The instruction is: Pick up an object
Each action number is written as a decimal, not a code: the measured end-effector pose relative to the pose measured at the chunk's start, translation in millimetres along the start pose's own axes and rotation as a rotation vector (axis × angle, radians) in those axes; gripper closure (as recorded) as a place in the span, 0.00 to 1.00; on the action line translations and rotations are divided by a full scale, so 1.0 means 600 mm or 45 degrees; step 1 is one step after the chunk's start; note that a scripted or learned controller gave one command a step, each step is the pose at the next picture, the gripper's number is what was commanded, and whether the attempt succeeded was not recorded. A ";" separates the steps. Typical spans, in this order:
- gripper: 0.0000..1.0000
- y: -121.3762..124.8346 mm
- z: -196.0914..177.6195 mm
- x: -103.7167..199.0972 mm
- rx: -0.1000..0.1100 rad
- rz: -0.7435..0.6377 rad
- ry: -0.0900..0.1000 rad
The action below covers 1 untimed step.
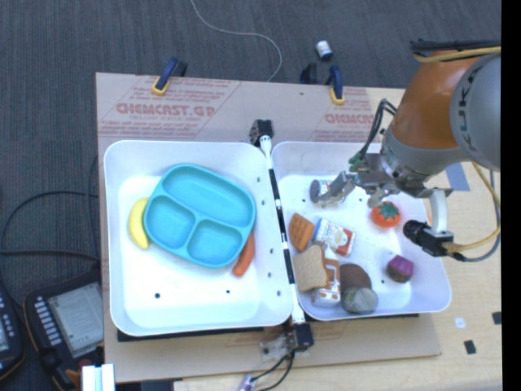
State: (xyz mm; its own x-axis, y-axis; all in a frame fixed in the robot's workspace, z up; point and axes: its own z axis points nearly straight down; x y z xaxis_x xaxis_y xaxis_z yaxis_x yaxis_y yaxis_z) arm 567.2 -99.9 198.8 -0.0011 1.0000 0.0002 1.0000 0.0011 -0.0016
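My gripper (332, 191) hangs over the upper left part of the right bin (431, 300), with the grey and orange arm reaching in from the right. Just below it lie an orange wedge (301, 230) and a white and red packet (334, 237). A red tomato with a green top (385, 213) sits to its right, beside the wrist. Toward the front of the bin are a tan bread slice (309, 268), a dark brown lump (354, 274), a grey stone (360, 300) and a purple piece (399, 268). I see nothing held in the gripper.
The left bin (122, 300) holds a blue divided plate (199, 216), a yellow banana (138, 223) at its left edge and an orange carrot (243, 259) at its right. A black rail (277, 210) separates the bins. A black cable end (423, 235) hangs off the arm.
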 end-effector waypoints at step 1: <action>0.00 -0.033 0.174 -0.072 -0.008 0.000 0.001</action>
State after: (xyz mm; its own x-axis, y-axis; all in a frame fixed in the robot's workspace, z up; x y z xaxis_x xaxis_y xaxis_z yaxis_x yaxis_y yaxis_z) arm 547.4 -142.8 94.6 -0.0011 1.0000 0.0008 1.0000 0.0011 0.0050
